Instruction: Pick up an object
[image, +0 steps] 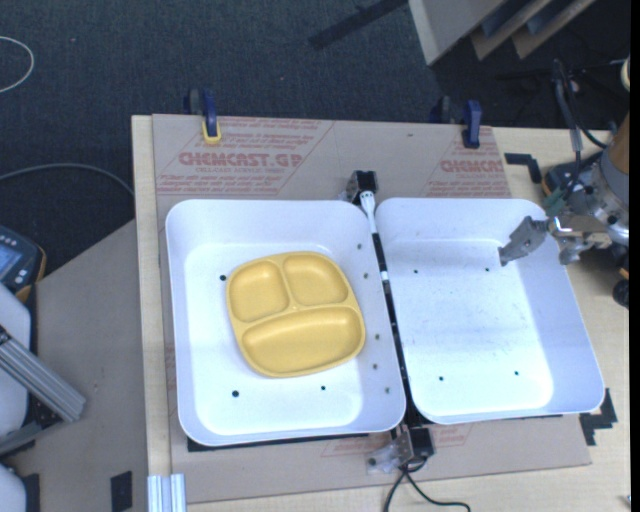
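The tool (540, 240) hangs over the right bin's (480, 400) far right edge; whether it is spread or closed I cannot tell. The yellow divided plate (295, 312) lies flat in the left bin (195, 330), well to the tool's left, an easy target

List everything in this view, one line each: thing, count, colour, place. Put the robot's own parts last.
divided plate: 1, yellow, three compartments, lying in the left bin
bins: 2, white, shallow, side by side on the board
board: 1, brown with red print, under both bins
clamps: 2, blue and yellow, at the board's far edge
cable: 1, black, leading off at the near edge between the bins
gripper: 1, grey, above the right bin's far right corner, nothing seen between its fingers
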